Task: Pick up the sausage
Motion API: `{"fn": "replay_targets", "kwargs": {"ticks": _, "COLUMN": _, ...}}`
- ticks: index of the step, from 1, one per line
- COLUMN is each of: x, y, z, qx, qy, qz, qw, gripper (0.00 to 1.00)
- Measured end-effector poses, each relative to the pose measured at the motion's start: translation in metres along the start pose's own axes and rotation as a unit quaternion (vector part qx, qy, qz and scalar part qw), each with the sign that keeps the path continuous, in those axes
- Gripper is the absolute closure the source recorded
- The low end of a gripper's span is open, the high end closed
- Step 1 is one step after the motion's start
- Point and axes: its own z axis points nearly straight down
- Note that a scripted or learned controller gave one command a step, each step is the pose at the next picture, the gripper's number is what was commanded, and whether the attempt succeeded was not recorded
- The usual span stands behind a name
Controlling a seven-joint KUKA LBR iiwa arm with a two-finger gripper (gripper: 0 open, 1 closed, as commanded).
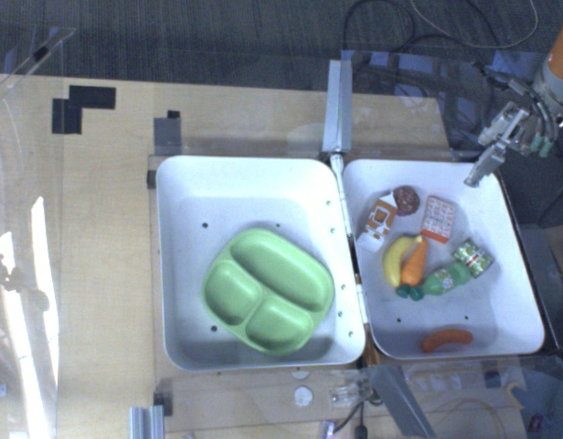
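The sausage [446, 340] is a short reddish-brown link lying flat near the front edge of the right bin [510, 318], apart from the other food. My gripper [480, 172] hangs over the far right corner of that bin, well behind the sausage and high above the bin floor. Nothing is seen in it.
A cluster fills the middle of the right bin: a banana [397, 258], a carrot [414, 262], a green bottle [442, 280], a can [472, 257], a red-and-white box [438, 219], a small carton [380, 221] and a brown disc [407, 198]. A green divided plate [268, 289] lies in the left bin [185, 199].
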Motion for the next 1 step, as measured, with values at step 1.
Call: {"fn": "replay_targets", "kwargs": {"ticks": 1, "x": 0.0071, "y": -0.0029, "z": 0.0813, "qx": 0.001, "qy": 0.005, "qz": -0.096, "qw": 0.9954, "gripper": 0.0}}
